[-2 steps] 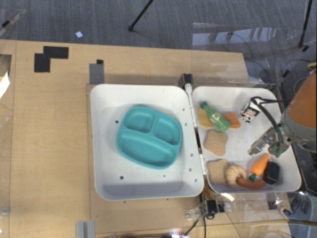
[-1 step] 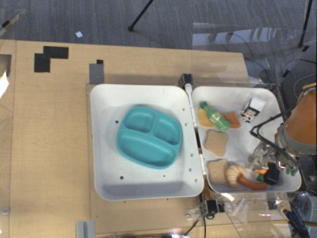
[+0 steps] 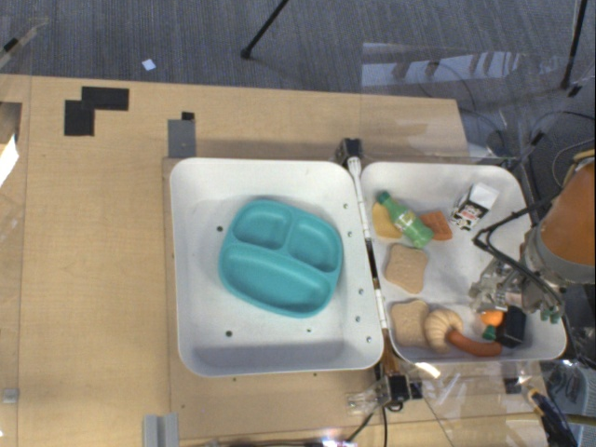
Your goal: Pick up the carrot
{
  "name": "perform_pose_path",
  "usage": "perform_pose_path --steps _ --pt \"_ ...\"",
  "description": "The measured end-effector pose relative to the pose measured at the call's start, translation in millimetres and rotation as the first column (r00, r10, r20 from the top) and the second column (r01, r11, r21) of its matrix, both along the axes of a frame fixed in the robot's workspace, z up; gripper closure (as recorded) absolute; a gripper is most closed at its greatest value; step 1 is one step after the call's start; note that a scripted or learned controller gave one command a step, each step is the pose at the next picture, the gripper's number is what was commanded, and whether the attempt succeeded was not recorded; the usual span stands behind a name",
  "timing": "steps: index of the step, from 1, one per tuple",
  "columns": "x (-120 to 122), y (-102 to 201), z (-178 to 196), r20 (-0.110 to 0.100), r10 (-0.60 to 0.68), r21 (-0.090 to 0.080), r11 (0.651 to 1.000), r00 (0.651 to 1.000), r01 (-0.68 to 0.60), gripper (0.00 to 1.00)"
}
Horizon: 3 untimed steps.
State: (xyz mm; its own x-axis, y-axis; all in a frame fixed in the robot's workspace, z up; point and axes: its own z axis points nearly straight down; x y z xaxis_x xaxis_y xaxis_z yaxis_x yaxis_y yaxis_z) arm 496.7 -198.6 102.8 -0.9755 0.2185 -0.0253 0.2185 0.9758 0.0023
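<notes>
Gripper low in right bin, near-right corner; finger state not discernible. Carrot directly at gripper tip, orange, touching or just beside it; grasp unconfirmed. Adjacent: sausage, croissant, bread slice, green bottle. Left bin: teal divided plate, centred.

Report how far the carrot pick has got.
Done: the gripper has reached into the right bin, low at its near right corner. In hand: it sits right over the small orange carrot, beside the hot dog. Left: a visible grip and the lift; the carrot looks to lie on the bin floor.
</notes>
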Motion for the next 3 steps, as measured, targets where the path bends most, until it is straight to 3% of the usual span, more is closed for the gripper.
perform_pose_path --steps 1,2,3 --pt "4 0 12 0.013 -0.004 -0.002 1.0 1.0 0.004 1.0" --pt "4 1 12 0.012 -0.004 -0.001 1.0 1.0 0.004 0.0" --pt "33 -7 -14 -0.014 -0.286 0.004 0.958 0.958 0.286 0.0"
